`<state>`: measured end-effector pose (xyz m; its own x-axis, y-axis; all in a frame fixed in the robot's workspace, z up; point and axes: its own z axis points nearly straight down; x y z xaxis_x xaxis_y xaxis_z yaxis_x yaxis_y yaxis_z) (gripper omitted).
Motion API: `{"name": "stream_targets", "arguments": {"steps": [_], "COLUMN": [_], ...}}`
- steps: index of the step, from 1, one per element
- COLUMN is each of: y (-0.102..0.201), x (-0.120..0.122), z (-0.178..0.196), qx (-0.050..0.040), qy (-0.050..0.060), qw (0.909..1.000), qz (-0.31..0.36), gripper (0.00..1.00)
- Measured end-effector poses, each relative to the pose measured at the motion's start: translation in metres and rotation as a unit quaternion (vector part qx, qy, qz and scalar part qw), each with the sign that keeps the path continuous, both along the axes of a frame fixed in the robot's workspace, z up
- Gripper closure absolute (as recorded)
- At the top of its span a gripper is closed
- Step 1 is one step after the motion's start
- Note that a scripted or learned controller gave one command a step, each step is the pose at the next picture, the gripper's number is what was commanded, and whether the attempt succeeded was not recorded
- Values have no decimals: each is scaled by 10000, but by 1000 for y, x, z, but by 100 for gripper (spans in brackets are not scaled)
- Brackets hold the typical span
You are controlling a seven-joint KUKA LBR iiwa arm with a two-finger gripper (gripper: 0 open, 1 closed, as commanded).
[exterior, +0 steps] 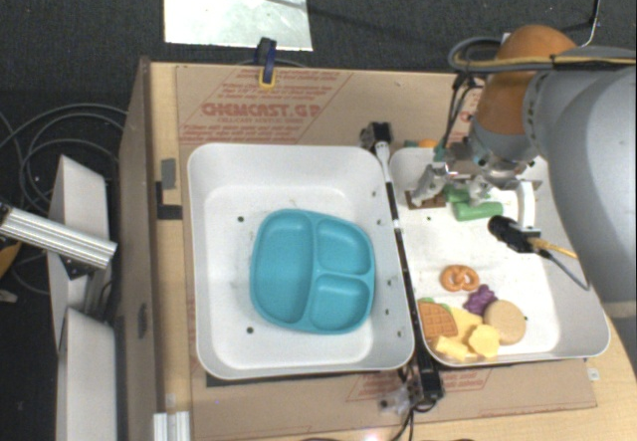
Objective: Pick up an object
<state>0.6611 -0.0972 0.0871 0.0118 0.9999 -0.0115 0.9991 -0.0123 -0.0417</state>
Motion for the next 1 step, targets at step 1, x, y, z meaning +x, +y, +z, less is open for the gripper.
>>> {"name": "stream_targets", "arguments": {"steps": [1], "y": [-2], "x": [0], "z": [0], "qx": [26], "qy": [3], "qw": [10000], "qz": [-9], "gripper": [0]}}
